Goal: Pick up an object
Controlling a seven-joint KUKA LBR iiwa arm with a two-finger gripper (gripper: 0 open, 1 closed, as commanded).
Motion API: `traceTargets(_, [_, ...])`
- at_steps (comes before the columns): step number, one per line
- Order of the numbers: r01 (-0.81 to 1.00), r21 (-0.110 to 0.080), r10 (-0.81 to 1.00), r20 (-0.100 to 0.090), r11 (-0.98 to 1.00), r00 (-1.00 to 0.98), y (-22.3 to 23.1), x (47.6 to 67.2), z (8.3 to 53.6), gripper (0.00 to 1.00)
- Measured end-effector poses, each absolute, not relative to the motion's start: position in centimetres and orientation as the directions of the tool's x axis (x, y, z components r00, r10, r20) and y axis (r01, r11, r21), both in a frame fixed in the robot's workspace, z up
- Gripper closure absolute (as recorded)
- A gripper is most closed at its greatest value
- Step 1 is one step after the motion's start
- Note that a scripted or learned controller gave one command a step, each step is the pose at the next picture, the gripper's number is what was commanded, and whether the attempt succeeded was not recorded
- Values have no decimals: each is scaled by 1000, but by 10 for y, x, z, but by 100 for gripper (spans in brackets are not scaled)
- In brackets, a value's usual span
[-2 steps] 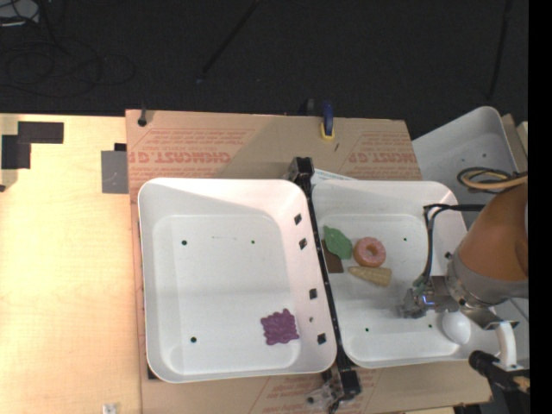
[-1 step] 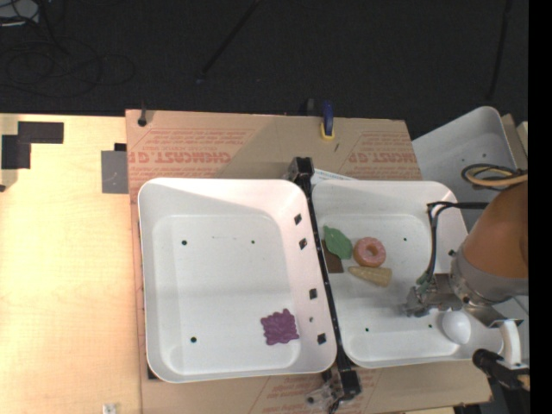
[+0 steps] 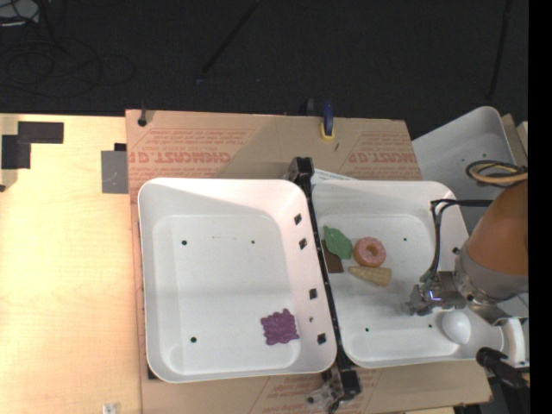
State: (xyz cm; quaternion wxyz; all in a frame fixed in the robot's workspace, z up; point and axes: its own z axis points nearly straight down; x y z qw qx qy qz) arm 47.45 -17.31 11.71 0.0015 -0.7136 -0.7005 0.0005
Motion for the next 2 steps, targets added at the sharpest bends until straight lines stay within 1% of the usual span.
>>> traceTargets(2, [1000, -6, 1000, 2, -28, 28, -175, 474, 136, 100])
